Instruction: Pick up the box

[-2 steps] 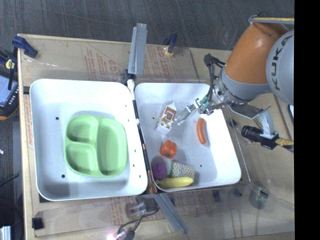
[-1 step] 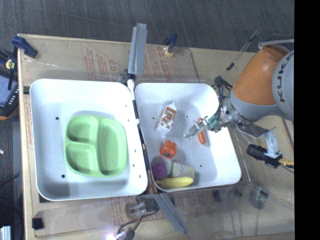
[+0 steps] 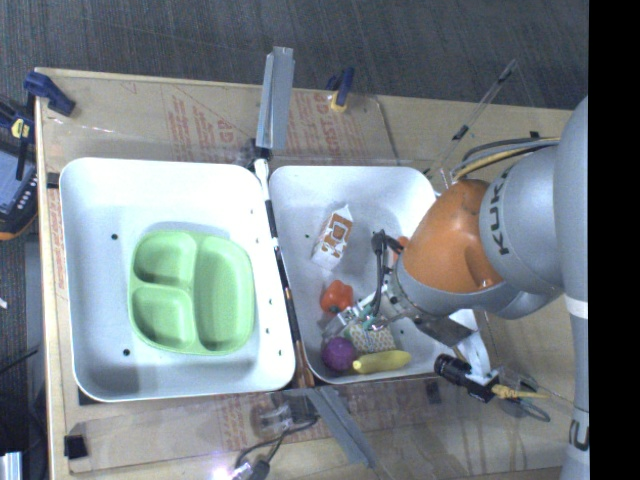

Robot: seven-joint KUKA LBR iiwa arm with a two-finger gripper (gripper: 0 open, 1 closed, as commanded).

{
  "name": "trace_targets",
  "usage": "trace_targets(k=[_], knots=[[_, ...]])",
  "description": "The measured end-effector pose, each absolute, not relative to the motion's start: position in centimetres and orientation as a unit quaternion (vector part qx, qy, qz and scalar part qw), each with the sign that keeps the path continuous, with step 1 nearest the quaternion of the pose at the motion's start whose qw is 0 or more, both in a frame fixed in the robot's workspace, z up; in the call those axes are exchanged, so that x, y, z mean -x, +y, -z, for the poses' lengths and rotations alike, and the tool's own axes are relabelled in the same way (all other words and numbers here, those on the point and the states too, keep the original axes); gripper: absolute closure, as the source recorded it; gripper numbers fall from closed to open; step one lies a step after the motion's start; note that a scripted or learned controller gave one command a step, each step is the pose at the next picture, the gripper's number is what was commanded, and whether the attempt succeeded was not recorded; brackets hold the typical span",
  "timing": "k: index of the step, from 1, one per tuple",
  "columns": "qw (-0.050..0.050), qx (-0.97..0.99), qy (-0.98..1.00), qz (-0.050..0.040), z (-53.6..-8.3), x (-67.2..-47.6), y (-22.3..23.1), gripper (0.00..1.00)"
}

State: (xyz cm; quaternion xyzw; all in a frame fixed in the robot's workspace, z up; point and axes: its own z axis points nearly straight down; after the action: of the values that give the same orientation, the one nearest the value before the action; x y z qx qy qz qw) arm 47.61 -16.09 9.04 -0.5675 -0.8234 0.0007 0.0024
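small white and orange cardboard box [image 3: 334,236] lying flat in the right white bin [image 3: 300,198], apart from the gripper [image 3: 362,320]. gripper low by the orange toy [image 3: 337,295], purple ball [image 3: 338,353] and yellow banana [image 3: 381,362]. cannot tell whether open or shut. green divided plate [image 3: 193,290] in left bin [image 3: 90,198].

Floor: dark grey carpet [image 3: 150,18] with a fine ribbed weave, running along the bench's far edge.
Bench: pale wooden top [image 3: 180,118] printed with faint red lettering.
Clamps: a blue clamp [image 3: 47,90] at the far left corner, another [image 3: 342,86] on the far edge.
Bracket: a grey metal bar [image 3: 273,98] standing at the far edge.
Light: even, soft, with a bright glare spot on the near edge.
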Motion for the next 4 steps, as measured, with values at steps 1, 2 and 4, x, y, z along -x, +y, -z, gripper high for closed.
trace_targets(k=[1,2,4], knots=[[0.002,0.566,-0.825,-0.0013,-10.0,-47.7,-16.1,1.0],[0.0,0.474,-0.881,0.0,-21.7,-51.9,-12.4,1.0],[0.0,0.482,-0.876,-0.0005,-19.1,-49.1,-18.9,0.0]])
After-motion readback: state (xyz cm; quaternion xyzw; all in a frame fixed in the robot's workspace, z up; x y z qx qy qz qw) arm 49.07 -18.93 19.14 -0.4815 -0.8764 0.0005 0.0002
